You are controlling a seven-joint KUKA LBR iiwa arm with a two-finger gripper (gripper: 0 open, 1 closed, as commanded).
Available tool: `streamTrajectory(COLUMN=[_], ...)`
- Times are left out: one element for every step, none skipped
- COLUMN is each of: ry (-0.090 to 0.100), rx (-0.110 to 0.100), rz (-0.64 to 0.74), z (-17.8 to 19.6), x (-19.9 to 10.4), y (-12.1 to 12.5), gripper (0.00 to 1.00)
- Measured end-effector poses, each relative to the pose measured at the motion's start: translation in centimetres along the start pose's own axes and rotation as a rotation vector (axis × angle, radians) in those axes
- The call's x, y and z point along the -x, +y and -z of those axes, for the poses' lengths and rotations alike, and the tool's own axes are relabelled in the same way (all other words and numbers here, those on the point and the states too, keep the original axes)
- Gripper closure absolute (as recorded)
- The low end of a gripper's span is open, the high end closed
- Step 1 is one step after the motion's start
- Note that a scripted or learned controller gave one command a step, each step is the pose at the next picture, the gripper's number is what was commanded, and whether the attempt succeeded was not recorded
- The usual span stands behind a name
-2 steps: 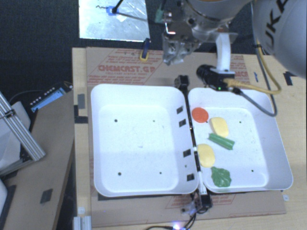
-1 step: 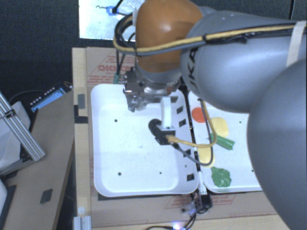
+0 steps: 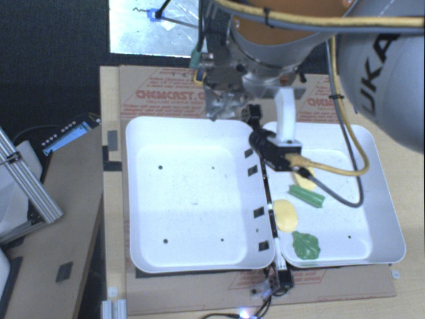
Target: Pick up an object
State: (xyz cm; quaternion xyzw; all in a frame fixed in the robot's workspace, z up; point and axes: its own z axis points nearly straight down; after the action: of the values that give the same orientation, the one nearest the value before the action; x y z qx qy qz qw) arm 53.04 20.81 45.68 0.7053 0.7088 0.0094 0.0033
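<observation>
Yellow disc point(image 3: 285, 215), green stick point(image 3: 306, 196) and green blob point(image 3: 306, 245) sit clustered in the right bin point(image 3: 372, 244), near the divider. Gripper point(image 3: 229, 105) hangs over the left bin point(image 3: 192, 178); could close on nothing there.

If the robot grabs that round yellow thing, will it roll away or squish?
The round yellow thing looks flat and lies low in the right bin, so it probably slides rather than rolls. It seems small and probably light. Lying so flat, it may be hard to pinch. Squishiness can't be judged.
</observation>
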Motion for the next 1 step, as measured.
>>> streamTrajectory(ry=[-0.005], rx=[-0.013], rz=[0.001], z=[3.59], x=[-0.87], y=[-1.89], gripper=[1.00])
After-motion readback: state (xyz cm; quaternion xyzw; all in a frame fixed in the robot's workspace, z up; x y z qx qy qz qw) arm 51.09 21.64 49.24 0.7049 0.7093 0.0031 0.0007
